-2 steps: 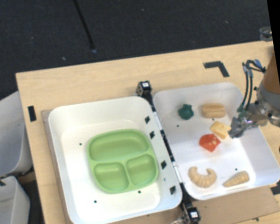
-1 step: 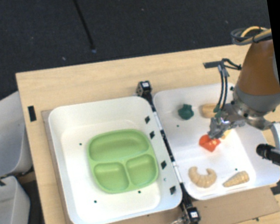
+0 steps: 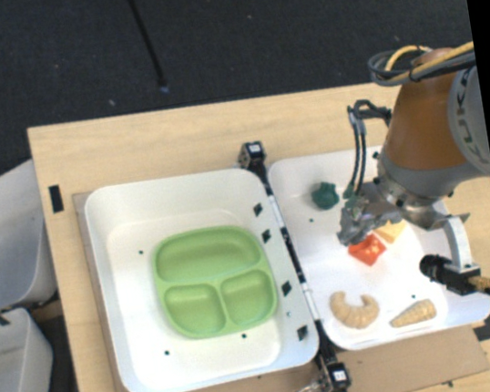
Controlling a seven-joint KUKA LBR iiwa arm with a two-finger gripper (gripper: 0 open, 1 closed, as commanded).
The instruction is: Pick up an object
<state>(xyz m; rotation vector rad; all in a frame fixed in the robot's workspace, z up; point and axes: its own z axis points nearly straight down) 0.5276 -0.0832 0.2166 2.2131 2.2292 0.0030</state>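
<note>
Lying nearest, right bin front: a tan ridged cone-shaped piece (image 3: 412, 312) sits by the front wall, with a pale croissant-shaped piece (image 3: 355, 309) just beside it on the view's left.
Right bin: the white bin (image 3: 315, 258) holds all the small objects.
Red object: a red block (image 3: 369, 250) lies mid-bin, with a yellow piece (image 3: 391, 232) touching its right side.
Gripper: the gripper (image 3: 357, 223) is low over the bin, directly above and just beside the red block's upper left edge; how far the tool is opened cannot be told, and nothing can be made out in its grasp.
Arm: the grey and orange arm (image 3: 429, 134) reaches in from the right.
Green object: a small dark green piece (image 3: 324, 194) rests near the bin's far side, apart from the gripper.
Left bin: the other white bin (image 3: 130, 282) holds a light green divided tray (image 3: 212, 279) at its middle.
</note>
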